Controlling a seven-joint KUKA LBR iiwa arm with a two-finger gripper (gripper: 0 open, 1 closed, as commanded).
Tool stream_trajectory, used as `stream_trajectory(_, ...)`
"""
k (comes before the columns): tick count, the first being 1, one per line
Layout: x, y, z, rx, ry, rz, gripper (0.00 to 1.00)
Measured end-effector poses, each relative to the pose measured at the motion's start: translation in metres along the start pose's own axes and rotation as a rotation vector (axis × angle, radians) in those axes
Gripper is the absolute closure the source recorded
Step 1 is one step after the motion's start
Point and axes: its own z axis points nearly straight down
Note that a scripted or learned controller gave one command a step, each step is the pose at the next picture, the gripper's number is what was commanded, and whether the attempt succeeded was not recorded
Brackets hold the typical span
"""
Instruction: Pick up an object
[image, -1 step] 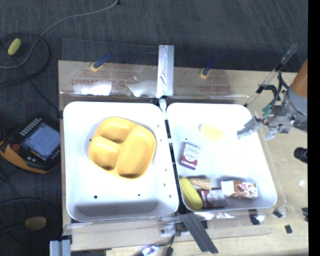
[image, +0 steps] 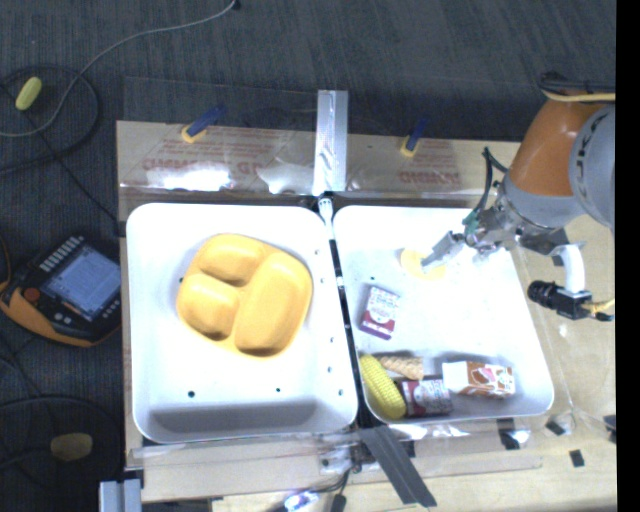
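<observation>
In the camera view, the gripper (image: 432, 260) hangs low over the right bin (image: 500, 330), its tip at the small pale yellow disc (image: 411, 261) near the bin's 11 o'clock corner. Whether it is wide or narrow cannot be told. The disc looks thin, light and flat, likely hard to pinch except by its edges. It lies at the gripper's 9 o'clock, just beside or touching it.
</observation>
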Motion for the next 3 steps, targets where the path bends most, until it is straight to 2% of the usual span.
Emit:
stream_trajectory(1, 0.002, 0.040, 0.067, -0.007, -0.006, -0.120, 0.00)
stream_trajectory(2, 0.003, 0.042, 0.056, -0.010, -0.008, -0.122, 1.00)
stream_trajectory(3, 0.007, 0.038, 0.064, -0.010, -0.010, -0.142, 1.00)
